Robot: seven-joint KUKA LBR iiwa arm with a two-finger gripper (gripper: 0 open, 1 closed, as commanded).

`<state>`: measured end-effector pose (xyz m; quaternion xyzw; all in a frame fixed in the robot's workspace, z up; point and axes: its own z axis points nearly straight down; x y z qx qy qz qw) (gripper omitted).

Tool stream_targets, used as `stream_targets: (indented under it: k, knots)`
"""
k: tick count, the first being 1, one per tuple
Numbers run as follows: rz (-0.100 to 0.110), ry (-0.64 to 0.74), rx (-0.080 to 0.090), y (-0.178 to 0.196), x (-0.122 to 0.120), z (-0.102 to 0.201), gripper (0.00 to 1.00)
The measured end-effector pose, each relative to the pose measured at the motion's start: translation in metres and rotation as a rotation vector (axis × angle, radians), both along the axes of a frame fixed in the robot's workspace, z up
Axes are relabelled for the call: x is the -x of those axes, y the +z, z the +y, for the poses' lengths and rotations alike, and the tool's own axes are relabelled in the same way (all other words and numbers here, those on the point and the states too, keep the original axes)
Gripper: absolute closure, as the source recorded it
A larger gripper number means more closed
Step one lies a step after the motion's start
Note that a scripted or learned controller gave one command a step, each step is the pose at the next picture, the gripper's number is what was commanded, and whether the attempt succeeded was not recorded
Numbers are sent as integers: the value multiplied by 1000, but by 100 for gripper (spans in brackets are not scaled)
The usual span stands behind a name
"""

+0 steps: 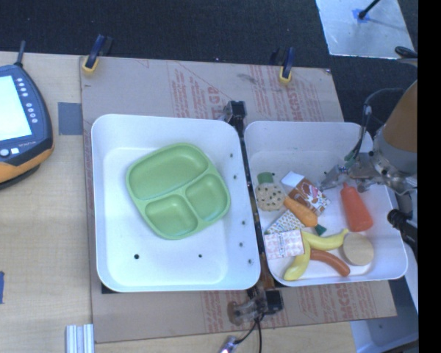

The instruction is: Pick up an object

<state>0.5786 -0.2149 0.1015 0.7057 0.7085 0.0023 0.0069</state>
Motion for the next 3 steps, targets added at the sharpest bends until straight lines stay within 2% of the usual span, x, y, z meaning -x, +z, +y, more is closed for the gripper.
stream_targets:
  k: [1,2,3]
  knots:
    - [15,-1,-8,-9,-52,3,0]
    - [16,-1,-7,33,11,3,0]
    - [-4,-1,-3,8,24,2,0]
